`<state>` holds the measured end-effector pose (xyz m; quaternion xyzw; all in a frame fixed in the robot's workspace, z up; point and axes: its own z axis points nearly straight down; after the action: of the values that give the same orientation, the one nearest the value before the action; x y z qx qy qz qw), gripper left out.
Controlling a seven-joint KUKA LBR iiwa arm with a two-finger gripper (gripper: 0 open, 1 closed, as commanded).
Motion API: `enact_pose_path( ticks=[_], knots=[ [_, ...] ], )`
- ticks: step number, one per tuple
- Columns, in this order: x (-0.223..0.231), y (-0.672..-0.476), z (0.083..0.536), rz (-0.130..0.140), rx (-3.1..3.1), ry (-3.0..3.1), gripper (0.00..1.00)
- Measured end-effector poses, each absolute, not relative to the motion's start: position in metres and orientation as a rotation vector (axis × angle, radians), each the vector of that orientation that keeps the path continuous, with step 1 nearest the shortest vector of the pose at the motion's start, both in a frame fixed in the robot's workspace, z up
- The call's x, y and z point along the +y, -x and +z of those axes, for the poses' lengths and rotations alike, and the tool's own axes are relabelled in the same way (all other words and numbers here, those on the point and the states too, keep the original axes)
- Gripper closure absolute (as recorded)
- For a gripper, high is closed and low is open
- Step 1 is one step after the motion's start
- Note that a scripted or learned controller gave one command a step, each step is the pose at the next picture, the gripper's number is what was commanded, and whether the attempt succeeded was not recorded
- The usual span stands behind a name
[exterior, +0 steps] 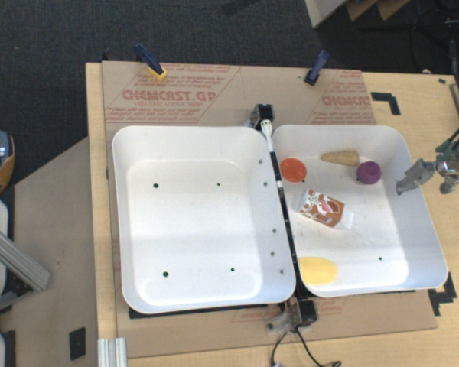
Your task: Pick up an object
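In the right bin [413, 228], a yellow lump [318, 270] lies at six o'clock, a snack packet [322, 208] at centre, and a purple ball [369, 172] at two o'clock, closest to the gripper [422, 176] just beside the rim at three o'clock, its fingers apparently spread, holding nothing.

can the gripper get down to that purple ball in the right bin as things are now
Probably yes. The gripper sits at the right bin's right rim, and the purple ball lies just inside with bare floor between; the tan piece lies on its far side.
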<state>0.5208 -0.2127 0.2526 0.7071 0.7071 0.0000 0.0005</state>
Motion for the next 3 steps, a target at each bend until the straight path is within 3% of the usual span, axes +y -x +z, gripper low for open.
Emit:
enact_pose_path(
  ticks=[1, 2, 3],
  knots=[
    [-0.159, -0.493, 0.115, -0.007, 2.234, -2.229, 0.00],
    [-0.171, -0.579, 0.091, 0.003, 2.222, -2.214, 0.00],
    [-0.133, -0.665, 0.085, 0.009, 2.224, -2.209, 0.00]
  ],
)
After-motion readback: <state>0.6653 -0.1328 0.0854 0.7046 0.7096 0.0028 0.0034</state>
